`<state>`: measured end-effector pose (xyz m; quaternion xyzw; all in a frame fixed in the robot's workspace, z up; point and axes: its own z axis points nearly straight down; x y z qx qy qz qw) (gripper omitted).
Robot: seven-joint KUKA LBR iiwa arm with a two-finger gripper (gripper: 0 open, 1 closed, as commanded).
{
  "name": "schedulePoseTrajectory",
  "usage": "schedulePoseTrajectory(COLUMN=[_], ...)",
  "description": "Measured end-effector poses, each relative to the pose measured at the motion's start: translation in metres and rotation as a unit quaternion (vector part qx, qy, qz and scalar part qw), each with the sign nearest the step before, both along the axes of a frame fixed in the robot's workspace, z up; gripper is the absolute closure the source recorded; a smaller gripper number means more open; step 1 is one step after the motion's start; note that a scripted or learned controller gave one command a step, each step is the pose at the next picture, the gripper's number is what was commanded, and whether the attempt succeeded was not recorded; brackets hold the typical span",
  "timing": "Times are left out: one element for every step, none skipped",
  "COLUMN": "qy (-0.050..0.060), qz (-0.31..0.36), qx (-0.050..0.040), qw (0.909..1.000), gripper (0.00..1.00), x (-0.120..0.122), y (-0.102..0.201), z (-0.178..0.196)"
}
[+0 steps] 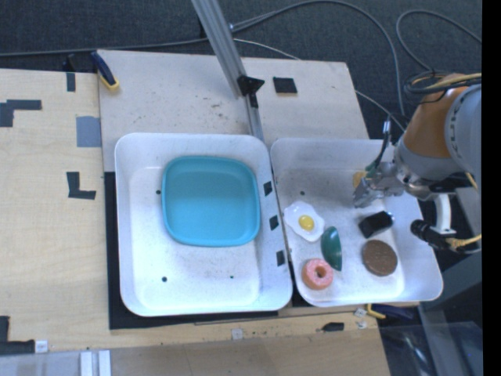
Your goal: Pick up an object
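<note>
My hand (366,188) hangs low over the right bin (313,159), near its right side, with my grey arm (442,135) and its orange band reaching in from the right. I cannot tell how far my hand is open, and I cannot make out anything held in it; a small yellowish patch shows just beside it, too blurred to name. Below my hand, just beside it, a small black block (375,224) lies tilted on the bin floor. Near the block, toward the front, sits a round brown cookie (380,258). To the left of these, a fried egg (304,222) with a yellow yolk lies near the bin's left wall, a dark green piece (332,247) lies just beside it, and a pink donut (318,273) sits at the front, touching or nearly touching the green piece. In the left bin (141,272) a turquoise plate (210,200) lies flat, toward the back. The 2 bins sit side by side on the desk (47,210), and a slanted metal pole (223,37) crosses above it at the back.
</note>
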<state>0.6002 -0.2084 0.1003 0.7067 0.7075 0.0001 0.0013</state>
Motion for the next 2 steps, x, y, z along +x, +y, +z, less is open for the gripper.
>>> schedulePoseTrajectory(qy=[-0.002,-0.002], qz=[0.000,0.000], qx=[0.0001,0.0002], qw=[1.0000,1.0000], gripper=[1.00,1.00], x=[0.003,-0.003], y=[-0.002,0.001], z=[0.063,0.123])
